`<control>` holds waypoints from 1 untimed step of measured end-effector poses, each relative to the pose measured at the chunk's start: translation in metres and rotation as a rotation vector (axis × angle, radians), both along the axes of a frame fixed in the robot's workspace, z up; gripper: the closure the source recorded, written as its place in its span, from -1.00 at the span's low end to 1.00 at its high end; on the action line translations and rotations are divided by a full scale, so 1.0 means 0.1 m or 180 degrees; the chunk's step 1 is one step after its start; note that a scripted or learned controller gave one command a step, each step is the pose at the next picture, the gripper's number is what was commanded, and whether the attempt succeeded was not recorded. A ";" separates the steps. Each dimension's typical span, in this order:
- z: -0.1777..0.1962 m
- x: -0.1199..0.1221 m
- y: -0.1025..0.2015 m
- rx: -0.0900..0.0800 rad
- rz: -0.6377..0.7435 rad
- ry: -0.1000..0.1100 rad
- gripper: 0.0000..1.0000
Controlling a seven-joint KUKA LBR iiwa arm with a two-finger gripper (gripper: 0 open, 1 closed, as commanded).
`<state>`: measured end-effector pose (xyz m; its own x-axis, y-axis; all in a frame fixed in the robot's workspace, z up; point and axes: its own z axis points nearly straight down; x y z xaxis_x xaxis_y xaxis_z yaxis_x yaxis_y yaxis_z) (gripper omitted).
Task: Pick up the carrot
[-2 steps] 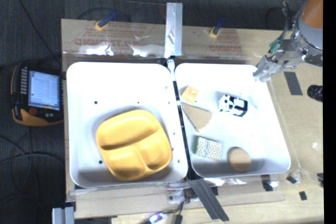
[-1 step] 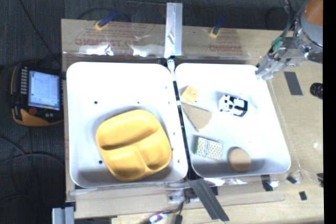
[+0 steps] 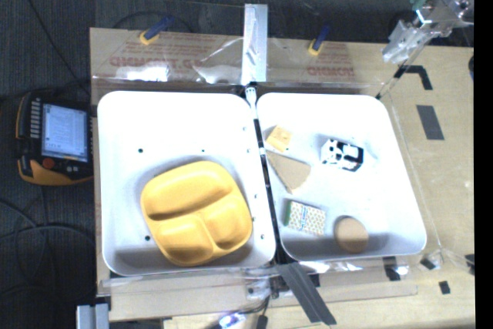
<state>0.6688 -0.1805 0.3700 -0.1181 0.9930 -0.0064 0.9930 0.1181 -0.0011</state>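
Observation:
My gripper (image 3: 402, 42) hangs at the upper right, above the bench and beyond the back right corner of the right bin (image 3: 403, 166). Nothing is seen in it. The right bin holds a small yellow block (image 3: 278, 139), a tan wedge-shaped piece (image 3: 292, 171), a black and white object (image 3: 341, 154), a flat green and white patterned packet (image 3: 306, 216) and a round brown object (image 3: 351, 233). All of them lie well below and to the left of the gripper.
A yellow divided plate (image 3: 197, 210) lies in the left bin (image 3: 123, 158). The ridge where the two bins meet (image 3: 262, 173) runs down the middle. A handheld pendant with a screen (image 3: 55, 138) sits left of the bench. Clear plastic sheeting (image 3: 223, 62) lies behind the bins.

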 end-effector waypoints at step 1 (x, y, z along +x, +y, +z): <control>0.10 0.01 0.02 -0.0020 0.0008 0.0001 1.00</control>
